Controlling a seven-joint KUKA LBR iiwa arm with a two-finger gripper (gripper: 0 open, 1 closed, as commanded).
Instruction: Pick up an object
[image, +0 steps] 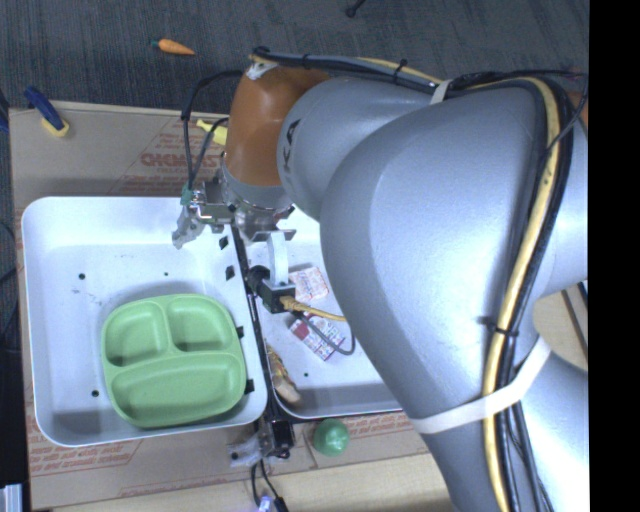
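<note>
My gripper (233, 222) hangs under the orange wrist band, above the wall between the two bins, near their far end. A green divided plate (175, 355) lies in the left bin (50, 300), towards its near side and well apart from the gripper. In the right bin (340, 405) I see a red and white packet (311, 284), a second small packet (320, 340) and a tan piece (281, 378) by the dividing wall. The arm hides most of the right bin. Nothing shows between the gripper's fingers.
A green ball (330, 437) sits on the cardboard just outside the near edge of the right bin. A blue and yellow item (46, 111) lies at the far left corner of the bench, and an orange item (175, 46) on the floor beyond.
</note>
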